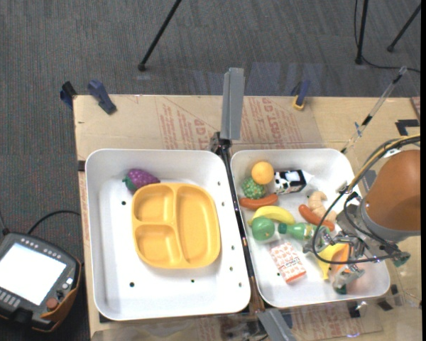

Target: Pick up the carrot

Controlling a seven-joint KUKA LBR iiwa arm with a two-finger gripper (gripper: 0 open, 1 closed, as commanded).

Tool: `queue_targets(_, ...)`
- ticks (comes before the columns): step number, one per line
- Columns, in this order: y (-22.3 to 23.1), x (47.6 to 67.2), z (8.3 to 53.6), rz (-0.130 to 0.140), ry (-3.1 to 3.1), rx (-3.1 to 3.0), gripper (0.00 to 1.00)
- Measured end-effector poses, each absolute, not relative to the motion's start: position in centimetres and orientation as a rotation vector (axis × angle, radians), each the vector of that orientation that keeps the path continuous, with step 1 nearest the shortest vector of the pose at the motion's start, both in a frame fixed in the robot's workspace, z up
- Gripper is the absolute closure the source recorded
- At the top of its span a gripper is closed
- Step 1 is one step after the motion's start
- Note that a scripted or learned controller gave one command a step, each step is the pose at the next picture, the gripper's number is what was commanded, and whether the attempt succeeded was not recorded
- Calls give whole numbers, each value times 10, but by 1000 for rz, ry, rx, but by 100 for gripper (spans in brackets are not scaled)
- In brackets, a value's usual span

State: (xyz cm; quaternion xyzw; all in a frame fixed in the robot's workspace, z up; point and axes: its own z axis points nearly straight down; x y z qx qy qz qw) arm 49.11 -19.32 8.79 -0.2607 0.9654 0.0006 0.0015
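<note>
Orange carrot [317,215] in right bin [339,159], jaws [339,261] nearby, state unclear, carton [289,261] lettering unreadable

— What carries everything under you?

— A brown tabletop [170,119] with red print on its surface.

— And what rests directly on it?

— Two shallow white bins side by side, touching along their inner edges: the left bin [106,261] and the right bin [326,158]. A grey upright post [232,105] stands at the seam behind them.

Glossy plastic carrot [312,214], smooth white bins [103,190]
</note>
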Motion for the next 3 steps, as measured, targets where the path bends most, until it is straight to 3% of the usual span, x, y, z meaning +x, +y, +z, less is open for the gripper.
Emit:
queue_targets(1,-190,492,97,7,3027,-823,100)
queue_targets(2,-148,486,109,6,3024,-847,100)
queue_targets(3,-172,535,264,-8,2932,-1095,100)
